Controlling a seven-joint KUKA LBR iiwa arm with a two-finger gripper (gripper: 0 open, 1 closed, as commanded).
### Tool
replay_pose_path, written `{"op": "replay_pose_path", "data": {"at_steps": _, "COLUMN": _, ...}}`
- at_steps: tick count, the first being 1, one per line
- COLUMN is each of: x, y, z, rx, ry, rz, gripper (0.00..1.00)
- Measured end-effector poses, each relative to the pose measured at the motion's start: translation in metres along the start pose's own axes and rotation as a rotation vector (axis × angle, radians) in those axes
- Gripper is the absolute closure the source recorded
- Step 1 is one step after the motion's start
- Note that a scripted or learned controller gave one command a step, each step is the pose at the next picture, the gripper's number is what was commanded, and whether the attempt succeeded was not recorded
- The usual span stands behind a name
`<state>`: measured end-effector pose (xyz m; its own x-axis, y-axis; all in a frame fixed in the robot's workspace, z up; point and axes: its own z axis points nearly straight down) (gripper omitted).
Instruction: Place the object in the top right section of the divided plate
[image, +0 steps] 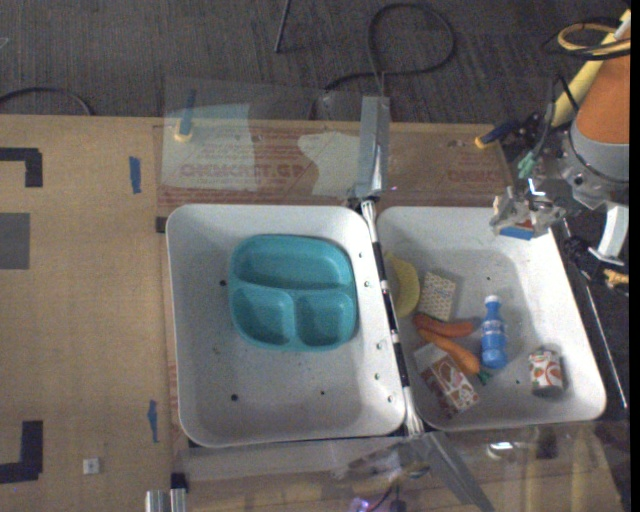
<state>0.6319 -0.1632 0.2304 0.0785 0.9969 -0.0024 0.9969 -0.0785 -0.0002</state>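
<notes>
Cardboard-covered bench (80, 330) marked with blue and black tape. Left bin (200, 400) holds the teal divided plate (293, 291). Right bin (570, 330) holds carrots (450, 340), blue bottle (492, 333), small can (545, 370), carton (447, 380). Gripper (522, 212) above the right bin's far rim; finger state cannot be determined. Cables (410, 30) on the dark floor beyond.

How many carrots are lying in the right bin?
2. One carrot lies near the bin's middle, left of the blue bottle; the other carrot lies just below it, angled toward the bottle's base. More may be hidden underneath.
</notes>
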Motion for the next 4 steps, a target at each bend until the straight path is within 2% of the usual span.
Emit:
{"op": "replay_pose_path", "data": {"at_steps": 1, "x": 0.095, "y": 0.001, "z": 0.046, "rx": 0.002, "ry": 0.003, "rz": 0.055, "gripper": 1.0}}
{"op": "replay_pose_path", "data": {"at_steps": 2, "x": 0.188, "y": -0.011, "z": 0.046, "rx": 0.003, "ry": 0.003, "rz": 0.112, "gripper": 1.0}}
{"op": "replay_pose_path", "data": {"at_steps": 3, "x": 0.254, "y": -0.032, "z": 0.005, "rx": 0.0, "ry": 0.002, "rz": 0.094, "gripper": 1.0}}
{"op": "replay_pose_path", "data": {"at_steps": 4, "x": 0.297, "y": -0.024, "z": 0.065, "rx": 0.001, "ry": 0.003, "rz": -0.389, "gripper": 1.0}}
